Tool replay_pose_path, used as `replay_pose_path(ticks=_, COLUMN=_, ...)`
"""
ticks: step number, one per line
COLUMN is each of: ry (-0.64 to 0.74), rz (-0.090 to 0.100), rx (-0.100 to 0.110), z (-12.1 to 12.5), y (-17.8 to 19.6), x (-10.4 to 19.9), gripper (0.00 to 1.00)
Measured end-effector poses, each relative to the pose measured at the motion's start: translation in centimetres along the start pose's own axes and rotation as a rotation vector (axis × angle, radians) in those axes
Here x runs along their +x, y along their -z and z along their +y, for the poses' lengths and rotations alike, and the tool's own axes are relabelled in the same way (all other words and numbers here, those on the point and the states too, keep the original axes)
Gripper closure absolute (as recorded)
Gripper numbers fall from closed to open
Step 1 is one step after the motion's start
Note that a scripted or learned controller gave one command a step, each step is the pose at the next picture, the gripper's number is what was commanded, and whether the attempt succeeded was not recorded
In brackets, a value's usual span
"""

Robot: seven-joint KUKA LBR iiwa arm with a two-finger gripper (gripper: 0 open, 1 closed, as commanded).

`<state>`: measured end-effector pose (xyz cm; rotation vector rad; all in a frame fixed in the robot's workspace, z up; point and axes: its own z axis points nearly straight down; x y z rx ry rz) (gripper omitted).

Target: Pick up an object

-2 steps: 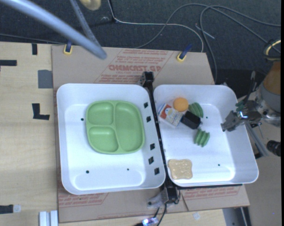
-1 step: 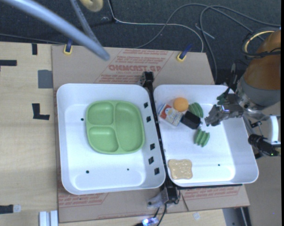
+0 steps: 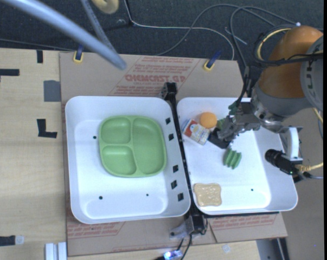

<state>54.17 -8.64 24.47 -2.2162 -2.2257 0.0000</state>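
Two shallow white bins sit side by side on a sheet of cardboard (image 3: 152,75) laid over the bench. The left bin (image 3: 79,145) holds a green divided plate (image 3: 133,145), which lies flat near the middle, slightly toward the far edge. There is bare white floor all around the plate, widest along the near edge and the left wall.

The right bin (image 3: 261,194) carries the small things. An orange ball (image 3: 208,119) rests close to the far edge, near the divider between the bins. Just beside it, toward the divider, lies a small red and white carton (image 3: 196,131); the two appear to touch or nearly so. A green ridged piece (image 3: 232,158) lies near the middle of the bin, apart from the rest. A slice of toast (image 3: 207,194) lies flat in the near-left corner, right against the divider and close to the near edge. The near-right part of this bin's floor is open.

The arm reaches in from the right, its orange band above the far-right corner of the right bin. The gripper (image 3: 224,136) hangs low over the far half of that bin, just right of the carton and ball and just beyond the green piece. Its dark fingers blend together from this angle, so I cannot tell how far apart they stand, and nothing shows clearly between them.
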Motion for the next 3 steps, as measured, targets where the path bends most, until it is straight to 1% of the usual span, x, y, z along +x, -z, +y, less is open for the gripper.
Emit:
replay_pose_path(ticks=1, ry=0.001, rz=-0.001, rx=0.001, z=1.4, y=-0.9, x=6.0, gripper=1.0)
replay_pose_path(ticks=2, ry=0.001, rz=0.0, rx=0.001, z=1.7, y=-0.8, x=10.6, gripper=1.0)
replay_pose_path(ticks=3, ry=0.002, rz=0.0, rx=0.001, z=2.0, y=-0.7, x=15.8, gripper=1.0)
